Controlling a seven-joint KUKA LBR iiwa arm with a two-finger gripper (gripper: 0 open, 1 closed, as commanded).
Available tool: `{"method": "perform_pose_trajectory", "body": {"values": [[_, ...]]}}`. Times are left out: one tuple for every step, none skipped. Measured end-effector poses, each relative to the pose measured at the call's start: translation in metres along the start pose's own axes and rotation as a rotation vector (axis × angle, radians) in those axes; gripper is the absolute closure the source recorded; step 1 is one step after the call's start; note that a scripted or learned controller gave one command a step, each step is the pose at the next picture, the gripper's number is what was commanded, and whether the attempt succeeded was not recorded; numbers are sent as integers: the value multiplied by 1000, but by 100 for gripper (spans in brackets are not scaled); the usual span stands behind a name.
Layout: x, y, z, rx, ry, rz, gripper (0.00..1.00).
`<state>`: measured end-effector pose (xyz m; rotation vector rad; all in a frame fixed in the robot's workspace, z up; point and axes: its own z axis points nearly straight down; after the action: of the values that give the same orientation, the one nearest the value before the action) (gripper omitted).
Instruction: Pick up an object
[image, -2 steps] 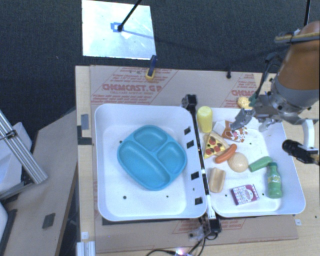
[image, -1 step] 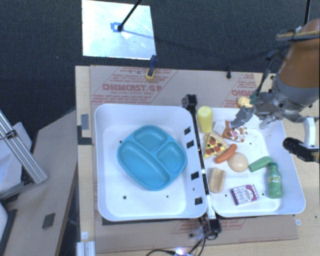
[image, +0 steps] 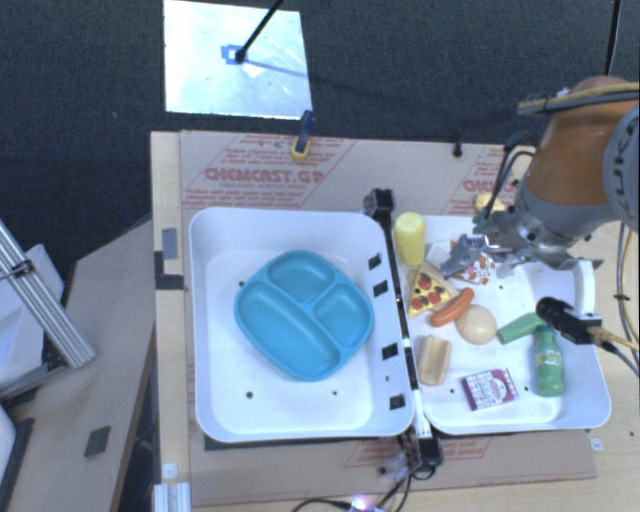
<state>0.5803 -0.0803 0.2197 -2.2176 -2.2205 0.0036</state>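
In the right bin (image: 590, 400), toward ten o'clock of its floor, hangs the gripper (image: 470, 255); impossible to tell its opening or any hold; lies just below it, toward seven o'clock, a pizza slice (image: 430, 290), red-spotted yellow wedge, long axis running roughly one to seven o'clock; touches its lower edge a hot dog (image: 452, 306); stands a yellow bottle (image: 409, 238) toward nine o'clock.

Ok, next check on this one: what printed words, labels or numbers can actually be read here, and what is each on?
"CHEMCAST GP" in red, upside down, on the brown sheet under the bins.
More red print on that sheet at the right and along the front edge: too partial to read.
Label on the small maroon box: too blurred.
Label on the green bottle: too small.
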Motion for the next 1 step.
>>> {"method": "perform_pose_trajectory", "body": {"values": [[-3, 9, 56, 1, 0, 1, 0]]}}
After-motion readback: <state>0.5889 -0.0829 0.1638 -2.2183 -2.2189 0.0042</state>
